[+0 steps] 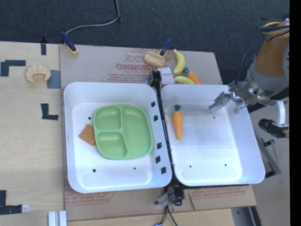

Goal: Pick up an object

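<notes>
Gripper (pixel 227 101) hangs over the upper right part of the right bin (pixel 244 140), fingers parted, nothing between them. I read this as a hover ahead of a reach, the arm coming in from the bin's right side.

Likeliest target: the toy carrot (pixel 178 122), lying alone on the right bin's floor near its left wall, leaf end pointing away from me. It lies well apart from the gripper, with bare bin floor between them, so I judge the path clear. Its closeness to the wall could crowd one finger.

Left bin (pixel 75 126), touching the right bin's left side, holds a green divided plate (pixel 123 131) with a tan cracker-like piece (pixel 87 134) tucked at its left edge.

Beyond the right bin's far edge, on the cardboard: a banana (pixel 178 61), a bread roll (pixel 154 59), a small box (pixel 165 75). A croissant (pixel 37 73) sits on the surface far left of the bins. None obstructs.
</notes>
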Available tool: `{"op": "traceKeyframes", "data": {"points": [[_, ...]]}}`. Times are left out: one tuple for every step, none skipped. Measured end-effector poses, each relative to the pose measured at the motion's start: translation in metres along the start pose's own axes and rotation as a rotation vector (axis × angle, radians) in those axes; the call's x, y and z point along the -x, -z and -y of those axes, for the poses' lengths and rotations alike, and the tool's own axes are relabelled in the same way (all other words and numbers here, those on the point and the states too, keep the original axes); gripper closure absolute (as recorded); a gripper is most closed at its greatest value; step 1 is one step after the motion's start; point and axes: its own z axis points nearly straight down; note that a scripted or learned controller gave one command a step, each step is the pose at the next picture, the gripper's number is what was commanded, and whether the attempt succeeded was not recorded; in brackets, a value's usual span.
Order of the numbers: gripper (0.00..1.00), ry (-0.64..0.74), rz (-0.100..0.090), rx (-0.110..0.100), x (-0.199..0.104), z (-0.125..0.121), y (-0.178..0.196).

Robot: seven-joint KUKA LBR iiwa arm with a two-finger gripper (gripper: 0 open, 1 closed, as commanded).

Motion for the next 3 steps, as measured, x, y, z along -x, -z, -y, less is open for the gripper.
{"op": "traceKeyframes", "data": {"points": [[0.00,0.001,-0.001,-0.002,-0.064,-0.005,-0.058],[0.00,0.002,-0.001,0.001,-0.117,-0.006,-0.016],[0.00,0.000,0.001,0.003,-0.082,-0.010,-0.115]]}}
